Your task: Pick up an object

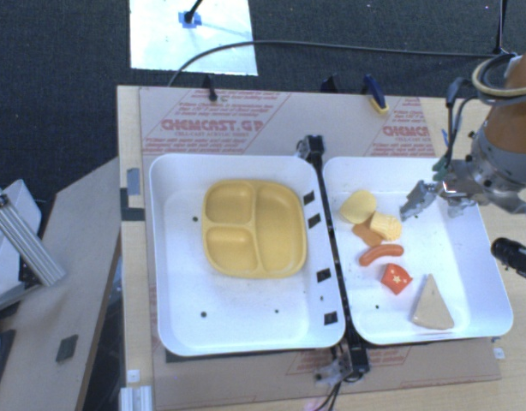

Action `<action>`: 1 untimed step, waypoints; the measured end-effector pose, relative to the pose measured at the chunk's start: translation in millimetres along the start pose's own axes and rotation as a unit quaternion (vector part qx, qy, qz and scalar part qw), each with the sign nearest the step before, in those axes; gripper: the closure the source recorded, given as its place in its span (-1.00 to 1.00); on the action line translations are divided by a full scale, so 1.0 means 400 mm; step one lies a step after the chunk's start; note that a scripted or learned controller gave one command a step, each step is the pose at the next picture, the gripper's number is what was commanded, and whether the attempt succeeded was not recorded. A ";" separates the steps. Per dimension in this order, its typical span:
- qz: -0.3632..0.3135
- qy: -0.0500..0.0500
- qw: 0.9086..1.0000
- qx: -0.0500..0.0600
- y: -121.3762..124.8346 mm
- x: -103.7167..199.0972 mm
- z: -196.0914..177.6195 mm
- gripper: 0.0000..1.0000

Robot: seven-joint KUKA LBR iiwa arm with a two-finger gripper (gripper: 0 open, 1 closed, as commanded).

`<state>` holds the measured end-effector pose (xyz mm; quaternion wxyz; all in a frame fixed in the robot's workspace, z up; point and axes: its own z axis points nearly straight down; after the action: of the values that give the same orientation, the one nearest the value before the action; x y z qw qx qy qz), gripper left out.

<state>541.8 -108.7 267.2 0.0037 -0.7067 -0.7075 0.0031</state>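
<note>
A: Camera view, slanted down over both bins. What's in the left bin point(173, 255)?

B: One yellow divided plate point(253, 228), three compartments, lying flat near the middle. Compartments bare.

A: And the right bin point(477, 264)?

B: Toy food, clustered toward its left and near side. Round yellow piece point(359, 205) farthest back; a ridged yellow piece point(385, 225) just right of it; an orange chunk point(366, 234) tucked against both. Sausage point(381, 253) lies just nearer, then a red cube point(397, 277), then a tan wedge point(432, 305) near the front right corner.

A: Arm?

B: Enters from the right. Gripper point(434, 197) hangs over the far right part of the right bin, right of the yellow pieces and apart from them. Fingers point(415, 202) spread, nothing between them. All food rests on the bin floor.
</note>
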 end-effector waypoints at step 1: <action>-0.001 -0.001 1.000 -0.006 0.005 0.000 -0.014 -1.00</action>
<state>543.9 -108.5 272.9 -0.0009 -0.7059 -0.7083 -0.0005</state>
